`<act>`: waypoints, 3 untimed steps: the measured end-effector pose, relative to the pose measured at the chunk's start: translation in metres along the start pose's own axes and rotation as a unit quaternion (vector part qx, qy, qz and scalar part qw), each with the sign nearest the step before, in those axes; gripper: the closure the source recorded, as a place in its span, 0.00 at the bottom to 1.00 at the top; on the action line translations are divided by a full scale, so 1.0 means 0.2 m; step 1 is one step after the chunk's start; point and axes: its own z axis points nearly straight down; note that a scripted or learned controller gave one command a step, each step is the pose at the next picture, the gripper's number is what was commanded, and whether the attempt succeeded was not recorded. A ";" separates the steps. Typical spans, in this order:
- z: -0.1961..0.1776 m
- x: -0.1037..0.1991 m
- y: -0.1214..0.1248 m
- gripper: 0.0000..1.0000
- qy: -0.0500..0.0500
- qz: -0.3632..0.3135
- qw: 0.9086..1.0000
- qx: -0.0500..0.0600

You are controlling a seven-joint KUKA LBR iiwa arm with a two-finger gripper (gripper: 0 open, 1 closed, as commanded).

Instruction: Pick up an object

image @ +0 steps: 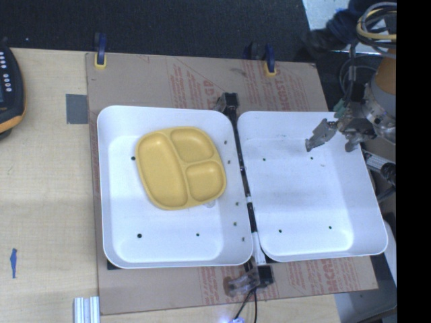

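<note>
One yellow plate, one gripper, a whole bin apart.

From where I stand, the divided plate lies flat in the left bin, its long axis slanting from upper left to lower right. The gripper hangs over the upper right corner of the right bin, fingers spread and nothing between them. To my eye the arm must cross leftward over the seam between the bins to reach the plate.

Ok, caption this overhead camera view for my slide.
Yellow three-compartment plastic plate in the left white bin; open claw over the right white bin.
</note>
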 end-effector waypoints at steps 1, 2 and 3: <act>0.71 0.19 -0.12 0.00 0.002 -0.001 1.000 0.008; 0.63 -0.13 0.26 0.00 -0.002 0.002 1.000 -0.005; 0.54 0.14 0.16 0.00 0.001 -0.002 1.000 0.001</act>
